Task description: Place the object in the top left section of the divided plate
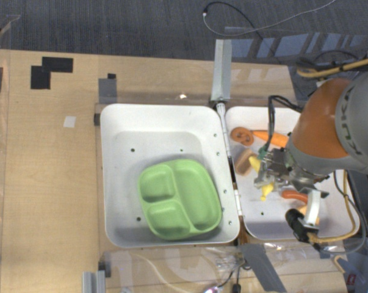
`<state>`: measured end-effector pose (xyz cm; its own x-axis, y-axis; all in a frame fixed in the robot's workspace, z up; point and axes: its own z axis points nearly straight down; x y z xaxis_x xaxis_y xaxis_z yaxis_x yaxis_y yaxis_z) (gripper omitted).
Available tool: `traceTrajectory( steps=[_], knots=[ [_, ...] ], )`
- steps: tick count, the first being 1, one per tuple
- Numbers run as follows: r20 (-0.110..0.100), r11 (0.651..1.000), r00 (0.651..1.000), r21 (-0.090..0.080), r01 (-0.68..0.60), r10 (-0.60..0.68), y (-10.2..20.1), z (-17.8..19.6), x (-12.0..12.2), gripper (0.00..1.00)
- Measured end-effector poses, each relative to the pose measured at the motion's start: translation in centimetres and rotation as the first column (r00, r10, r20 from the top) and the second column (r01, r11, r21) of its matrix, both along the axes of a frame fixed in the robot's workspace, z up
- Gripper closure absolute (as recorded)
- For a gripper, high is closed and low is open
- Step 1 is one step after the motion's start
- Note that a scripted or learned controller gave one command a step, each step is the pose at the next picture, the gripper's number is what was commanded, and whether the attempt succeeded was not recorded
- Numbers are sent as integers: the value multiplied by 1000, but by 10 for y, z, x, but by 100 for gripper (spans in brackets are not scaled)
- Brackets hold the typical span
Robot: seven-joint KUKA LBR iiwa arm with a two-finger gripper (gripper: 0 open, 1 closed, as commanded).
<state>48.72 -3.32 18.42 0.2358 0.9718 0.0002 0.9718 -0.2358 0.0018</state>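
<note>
Arm, grey with orange band, reaches over the right bin; the left bin lies well to the gripper's left. Divided plate, green, sits in that left bin, its top left section unoccupied. Gripper hangs low among small food items, including an orange carrot-like piece behind it and a yellow piece just beneath. Whether it is spread or pinching cannot be told. Best practice: confirm a secure, centred grasp on one item before lifting.
</note>
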Motion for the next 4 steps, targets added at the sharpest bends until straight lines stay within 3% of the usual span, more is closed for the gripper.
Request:
traceTrajectory(
  steps=[1,2,3,4],
  knots=[
    [0,987,987,1,163,-163,19,0,0,100],
    [-1,959,959,1,282,-282,-6,0,0,100],
    [-1,960,960,2,281,-281,43,0,0,100],
    [-1,857,857,1,516,-516,37,20,0,100]
  ],
)
